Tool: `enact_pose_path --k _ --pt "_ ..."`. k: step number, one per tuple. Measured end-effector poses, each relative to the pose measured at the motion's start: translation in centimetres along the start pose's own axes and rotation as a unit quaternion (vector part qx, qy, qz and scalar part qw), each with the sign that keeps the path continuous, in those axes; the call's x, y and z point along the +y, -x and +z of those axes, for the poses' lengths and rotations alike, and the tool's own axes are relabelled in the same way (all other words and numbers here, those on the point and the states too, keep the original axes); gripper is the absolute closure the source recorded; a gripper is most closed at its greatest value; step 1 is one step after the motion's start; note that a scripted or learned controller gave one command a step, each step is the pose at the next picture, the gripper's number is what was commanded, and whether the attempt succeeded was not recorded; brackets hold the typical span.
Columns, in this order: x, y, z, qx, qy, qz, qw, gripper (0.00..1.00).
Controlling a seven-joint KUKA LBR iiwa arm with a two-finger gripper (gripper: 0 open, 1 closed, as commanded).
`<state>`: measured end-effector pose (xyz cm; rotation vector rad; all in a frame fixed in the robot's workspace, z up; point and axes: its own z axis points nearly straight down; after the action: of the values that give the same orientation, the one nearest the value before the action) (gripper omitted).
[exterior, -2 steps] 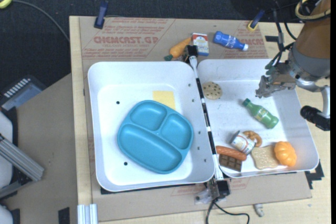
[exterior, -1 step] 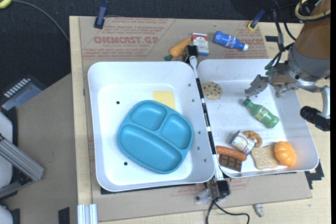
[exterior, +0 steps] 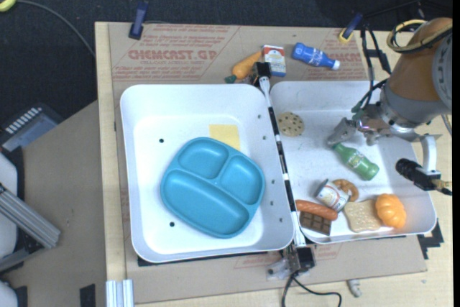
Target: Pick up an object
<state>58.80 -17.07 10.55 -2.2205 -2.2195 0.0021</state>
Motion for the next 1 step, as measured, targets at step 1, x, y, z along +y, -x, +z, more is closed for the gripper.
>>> enact_pose_path --k 1 --pt "-0.30 -2.29 2.12 0.000 0.000 -0.001 1.0000 0.00"
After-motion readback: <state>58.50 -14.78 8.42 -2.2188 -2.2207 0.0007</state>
